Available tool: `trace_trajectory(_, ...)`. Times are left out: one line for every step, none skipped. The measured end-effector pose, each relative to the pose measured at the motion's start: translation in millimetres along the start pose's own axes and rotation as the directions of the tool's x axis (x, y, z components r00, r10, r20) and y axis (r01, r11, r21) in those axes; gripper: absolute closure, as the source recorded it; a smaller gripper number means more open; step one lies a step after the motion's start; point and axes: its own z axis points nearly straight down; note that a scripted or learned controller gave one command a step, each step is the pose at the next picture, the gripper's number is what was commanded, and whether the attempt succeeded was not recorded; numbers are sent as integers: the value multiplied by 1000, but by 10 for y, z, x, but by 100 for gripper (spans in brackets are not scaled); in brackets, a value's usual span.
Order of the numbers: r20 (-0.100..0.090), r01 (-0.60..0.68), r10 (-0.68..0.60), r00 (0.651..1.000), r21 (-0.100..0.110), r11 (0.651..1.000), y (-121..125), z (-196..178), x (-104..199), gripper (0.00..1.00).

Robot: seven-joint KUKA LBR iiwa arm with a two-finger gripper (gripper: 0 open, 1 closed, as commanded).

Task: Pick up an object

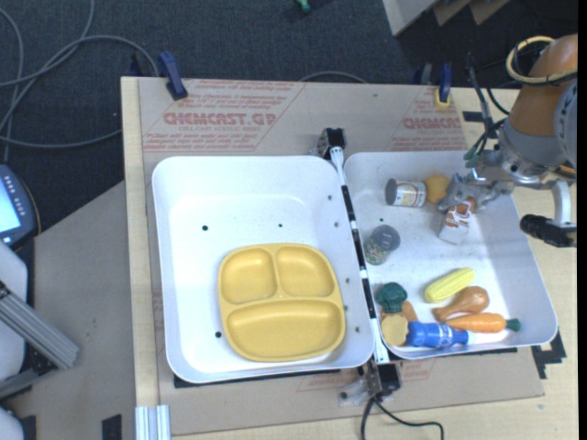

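Arm (541, 117) enters over the right edge of the surface (229, 117), orange band at the far right corner, wrist angled down into the right bin (523, 273).

Claw (463, 198) sits low over the far part of the right bin, directly above a small white carton with a red-brown label (456, 224). The fingers look to straddle the carton's top, but whether they are spread or pinching it cannot be told at this resolution. Carton appears to rest on the bin floor, slightly tilted.

Other contents of the right bin:
- small can lying on its side (404, 192), near the far wall, left of the claw
- yellow rounded item (437, 187) just beside the can, between can and claw
- grey-green round lid or jar (382, 242) near the left wall
- dark green broccoli-like piece (393, 294) toward the near left
- corn cob (449, 283), yellow, mid-near
- tan pear-shaped piece (463, 302) touching or just beside the corn
- carrot (477, 323), orange, green tip pointing right
- blue bottle lying flat (437, 336) along the near wall
- pale round disc (394, 330) at the near left corner, next to the bottle

Left bin (183, 200) holds a yellow three-compartment tray (281, 301) toward its near side.

Blue clamp (171, 73) on the surface's far left corner, another (443, 84) on the far edge.
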Motion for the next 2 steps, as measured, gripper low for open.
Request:
trace_trajectory(18,-10,12,1000,-65,998,-1008,-556,410,100)
trace_trajectory(17,5,-4,1000,-71,997,-1109,-860,1753,100)
